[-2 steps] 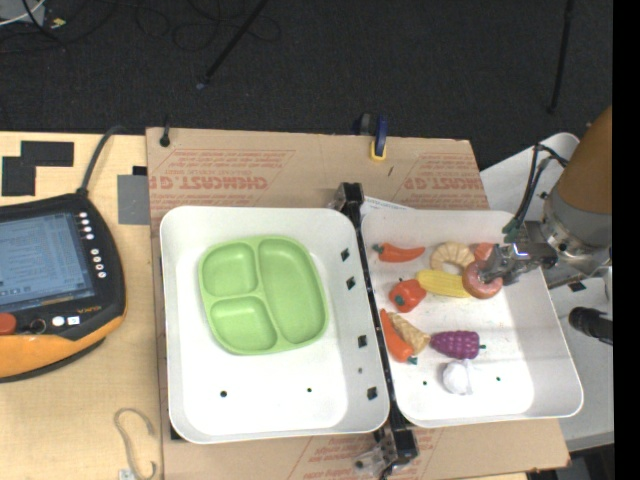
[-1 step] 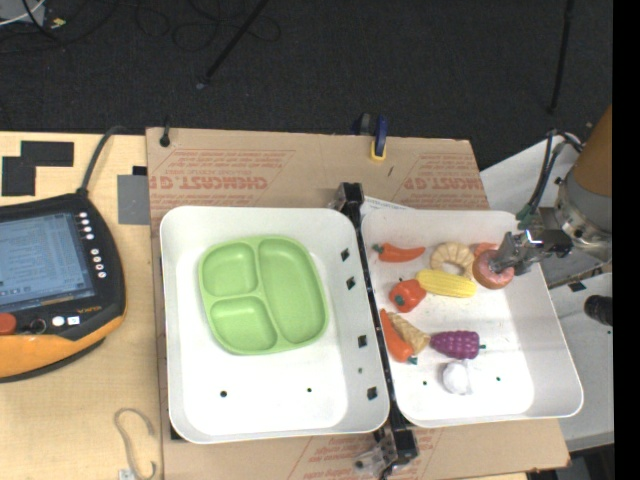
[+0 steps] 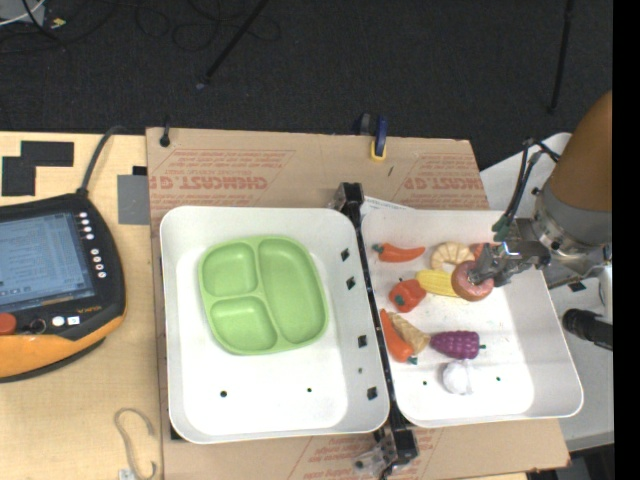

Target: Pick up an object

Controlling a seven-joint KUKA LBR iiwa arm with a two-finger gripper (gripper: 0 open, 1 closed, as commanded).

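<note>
Gripper (image 3: 487, 271) over the right bin (image 3: 535, 393), clenched on a pink round toy (image 3: 470, 284) at the bin's upper middle.

Two white bins lie side by side; the left bin (image 3: 190, 368) holds one green divided plate (image 3: 263, 294) with three compartments. The right bin holds seven other small toys: one orange chili (image 3: 401, 253), one cream round piece (image 3: 449, 256), one yellow corn cob (image 3: 435, 283), one red pepper (image 3: 407, 295), one orange-and-tan wedge (image 3: 400, 335), one purple grape bunch (image 3: 455, 344) and one white garlic bulb (image 3: 456, 379). The pink round toy is disc-like, reddish pink with a paler face, and sits between the dark fingers, just right of the corn cob and below the cream piece. One tablet controller (image 3: 50, 283) rests left of the bins.
</note>
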